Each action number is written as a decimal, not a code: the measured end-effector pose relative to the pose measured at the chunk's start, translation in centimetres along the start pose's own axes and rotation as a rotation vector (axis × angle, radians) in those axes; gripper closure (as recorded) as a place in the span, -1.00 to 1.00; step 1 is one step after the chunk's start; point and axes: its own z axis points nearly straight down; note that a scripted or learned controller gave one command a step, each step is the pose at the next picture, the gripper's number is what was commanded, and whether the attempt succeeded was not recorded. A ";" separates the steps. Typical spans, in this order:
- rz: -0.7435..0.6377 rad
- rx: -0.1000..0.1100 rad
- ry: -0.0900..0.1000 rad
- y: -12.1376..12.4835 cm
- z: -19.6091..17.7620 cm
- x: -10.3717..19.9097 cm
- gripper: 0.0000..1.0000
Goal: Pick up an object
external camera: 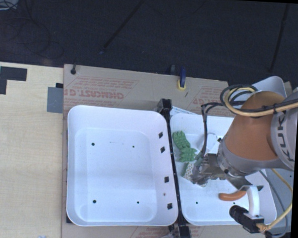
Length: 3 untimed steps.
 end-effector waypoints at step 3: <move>-0.010 -0.025 -0.001 2.9 -16.3 -3.8 1.00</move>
